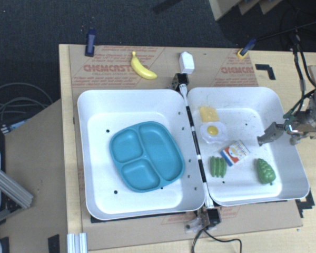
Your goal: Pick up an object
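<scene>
Two white bins side by side: left bin holding a blue divided plate; right bin holding cheese slice, fried egg, small carton, green beans, green pepper. Gripper over the right rim, state impossible to tell. Banana outside.

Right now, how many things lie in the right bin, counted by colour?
Green: 2, the bean pods and the bumpy vegetable
Yellow: 1, the cheese
White and yellow: 1, the egg
Red, white and blue: 1, the carton
Total: 5
</scene>
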